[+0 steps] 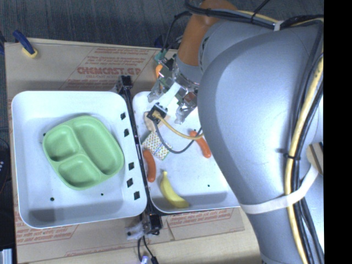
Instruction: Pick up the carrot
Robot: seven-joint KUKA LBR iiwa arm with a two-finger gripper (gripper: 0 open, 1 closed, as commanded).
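Brown cardboard with red print covers the bench (104, 65), and dark carpet-like floor runs behind it. Two shallow white bins sit on it side by side, matte plastic with rounded corners; black clips run down the seam between them.

Left bin (27, 147): one pale green plate (82, 150), smooth plastic, rounded, split into three compartments.

Right bin (192, 194): its far right side is hidden under my own grey arm.
- carrot (203, 145): short, orange-red, tapered, lying flat and slanted near the bin's middle. Its right side sits just beside the edge of my arm housing, so I cannot tell where it ends.
- orange-brown stick (149, 164): smooth and rounded, lying along the left wall. Material too small to make out.
- banana (170, 191): yellow, curved, near the front wall.
- small checkered piece (157, 146): pale and flat-looking; cannot tell what it is.

My fingers (170, 100) hang over the back left part of the right bin. They stand apart with nothing between them. The metal and white parts around them are cluttered, so the tips are hard to read. A thin yellow cable (176, 132) loops down from that hardware towards the carrot; contact cannot be judged. The carrot lies near and in front of the fingers, not touching them.

Orange band (192, 37) above my wrist is glossy, partly crossed by black and yellow hoses.
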